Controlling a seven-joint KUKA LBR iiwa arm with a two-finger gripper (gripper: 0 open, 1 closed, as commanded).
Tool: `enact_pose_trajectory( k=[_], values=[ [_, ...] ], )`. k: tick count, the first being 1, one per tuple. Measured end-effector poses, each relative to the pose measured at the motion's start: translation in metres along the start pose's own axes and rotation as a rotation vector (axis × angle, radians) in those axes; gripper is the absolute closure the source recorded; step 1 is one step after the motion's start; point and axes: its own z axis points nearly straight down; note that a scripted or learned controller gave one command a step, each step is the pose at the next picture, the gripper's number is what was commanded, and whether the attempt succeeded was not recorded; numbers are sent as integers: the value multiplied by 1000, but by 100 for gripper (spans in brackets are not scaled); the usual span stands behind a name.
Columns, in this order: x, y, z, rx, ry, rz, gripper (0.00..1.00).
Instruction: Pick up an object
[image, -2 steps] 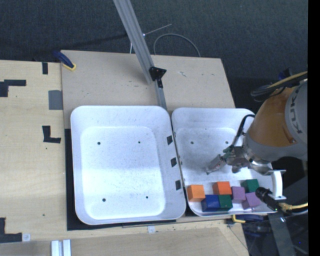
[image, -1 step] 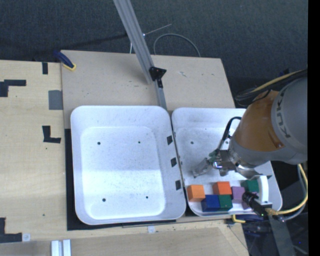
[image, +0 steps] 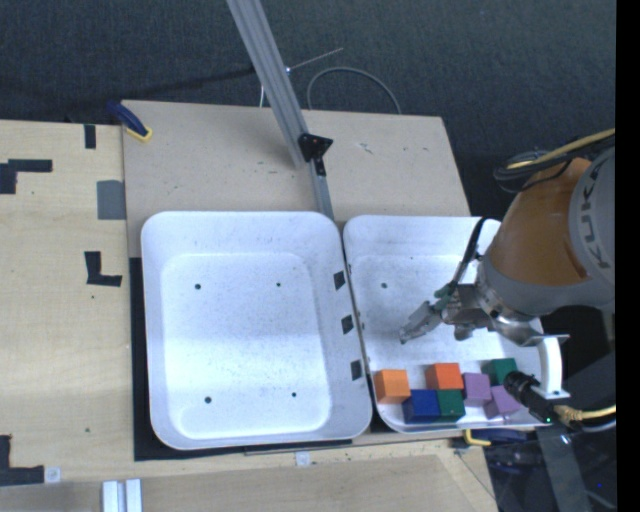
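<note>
- The gripper (image: 418, 325) hangs over the right bin (image: 400, 240); we see its fingers spread, with nothing between them.
- The blocks (image: 436, 392) lie at five o'clock from it, crowded along the bin's near wall.
- We judge them light, stiff and smooth; the orange block (image: 392, 384) at the end has free sides for holding.

One fixed overhead view, slanted down on both white bins (image: 240, 330), arm (image: 545, 245) from right.

We see a tan desk (image: 60, 300) on dark carpeted floor (image: 480, 60), a grey metal pole (image: 275, 75) slanting overhead, black tape marks (image: 95, 268) far from the fingers.
</note>
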Motion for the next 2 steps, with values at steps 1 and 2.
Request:
enact_pose_trajectory(
  k=[1, 2],
  values=[
    [-15, 19, -141, -5, -2, 0, 0],
    [72, 26, -147, 3, 2, -7, 0]
  ],
)
